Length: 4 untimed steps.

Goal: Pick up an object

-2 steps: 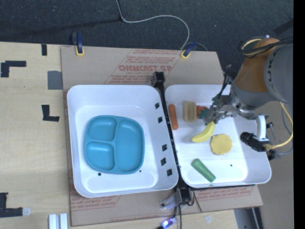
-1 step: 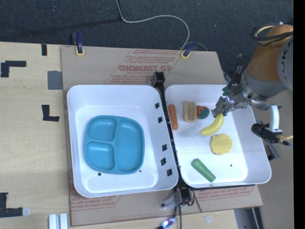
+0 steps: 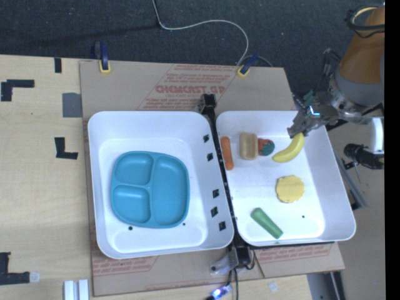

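Observation:
The right bin (image 3: pixel 325 186) holds several small objects. A yellow banana (image 3: pixel 288 150) lies slanted near its far right side. My gripper (image 3: pixel 302 125) hangs right over the banana's upper end, at the bin's far right rim, and its dark tip meets that end. Also in this bin are an orange carrot-like stick (image 3: pixel 227 153) by the left wall, a tan block (image 3: pixel 249 146), a small red and teal piece (image 3: pixel 267 147), a round yellow disc (image 3: pixel 290 189) and a green cylinder (image 3: pixel 267 223) near the front.
The left bin (image 3: pixel 100 136) holds a blue divided plate (image 3: pixel 150 189). A black divider with clips (image 3: pixel 215 167) runs between the bins. A white cable (image 3: pixel 206 24) loops behind them, and the arm's grey body (image 3: pixel 359 80) stands at the right.

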### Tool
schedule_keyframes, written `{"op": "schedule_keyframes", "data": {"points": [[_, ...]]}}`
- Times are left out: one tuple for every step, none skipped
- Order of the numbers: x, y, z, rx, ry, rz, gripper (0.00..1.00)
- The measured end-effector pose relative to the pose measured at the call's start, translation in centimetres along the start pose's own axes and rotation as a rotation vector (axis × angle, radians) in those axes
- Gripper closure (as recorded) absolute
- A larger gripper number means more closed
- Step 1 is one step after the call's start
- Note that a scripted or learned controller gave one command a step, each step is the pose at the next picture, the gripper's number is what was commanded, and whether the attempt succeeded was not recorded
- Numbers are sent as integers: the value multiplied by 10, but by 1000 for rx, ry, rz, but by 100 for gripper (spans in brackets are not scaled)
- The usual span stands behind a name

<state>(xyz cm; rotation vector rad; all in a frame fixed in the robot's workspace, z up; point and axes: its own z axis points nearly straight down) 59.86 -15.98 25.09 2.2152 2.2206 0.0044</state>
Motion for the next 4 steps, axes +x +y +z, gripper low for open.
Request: {"op": "schedule_keyframes", "data": {"points": [[61,-5,-3,5,4,-4,100],[116,-13,-7,7,3,-4,100],[180,-17,0,8,3,-5,100],[231,-25,21,10,2,-4,100]]}}
